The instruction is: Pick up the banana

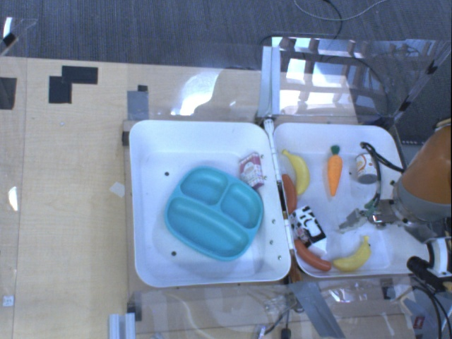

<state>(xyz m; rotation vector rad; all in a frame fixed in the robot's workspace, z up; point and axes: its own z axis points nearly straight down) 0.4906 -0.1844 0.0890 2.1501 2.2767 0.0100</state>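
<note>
A pale wood bench (63, 210) takes up the left and lower part of the view, with faint grain and a soft sheen. Black tape marks (70, 82) sit near its far edge — one stepped block and a darker patch at the left border. Beyond the bench lies dark grey carpet (176, 13) with a fine ribbed weave. A thin white cable (332, 9) loops across it at the upper right. Clear plastic panels (353, 76) stand on metal posts (267, 83) behind the right side, catching bright window-like reflections — a white glare also spreads on the bench beside them.
</note>
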